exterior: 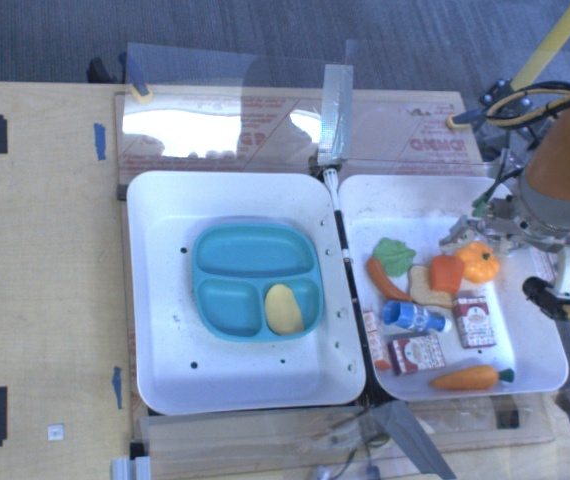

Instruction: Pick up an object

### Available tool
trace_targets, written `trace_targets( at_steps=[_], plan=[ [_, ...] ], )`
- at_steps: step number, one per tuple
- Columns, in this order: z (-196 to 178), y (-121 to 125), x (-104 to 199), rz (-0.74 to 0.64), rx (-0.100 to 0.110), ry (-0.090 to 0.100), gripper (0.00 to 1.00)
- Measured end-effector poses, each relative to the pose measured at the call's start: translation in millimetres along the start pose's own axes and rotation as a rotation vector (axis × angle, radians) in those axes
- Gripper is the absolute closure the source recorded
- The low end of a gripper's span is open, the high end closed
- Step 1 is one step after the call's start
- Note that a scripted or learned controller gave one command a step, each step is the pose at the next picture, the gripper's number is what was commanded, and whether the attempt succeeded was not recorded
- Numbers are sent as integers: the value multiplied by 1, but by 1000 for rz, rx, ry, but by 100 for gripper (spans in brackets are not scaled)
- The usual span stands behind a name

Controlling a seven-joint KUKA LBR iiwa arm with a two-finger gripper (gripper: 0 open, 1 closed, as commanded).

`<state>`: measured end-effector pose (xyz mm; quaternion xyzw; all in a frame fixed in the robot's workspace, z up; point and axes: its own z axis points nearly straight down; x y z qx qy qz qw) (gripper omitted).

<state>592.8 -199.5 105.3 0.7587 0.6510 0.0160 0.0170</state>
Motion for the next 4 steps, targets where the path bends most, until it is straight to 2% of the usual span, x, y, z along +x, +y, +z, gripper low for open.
trace_targets(
  at_steps=[1, 2, 3, 4],
  plan=[
    [-9, 1, -6, 8, -3, -7, 100],
    [-7, 1, -3, 6, 2, -2, 0],
    [12, -36, -9, -110, 27, 9, 0],
    [5, -36, -15, -103, 27, 1, 100]
  ],
)
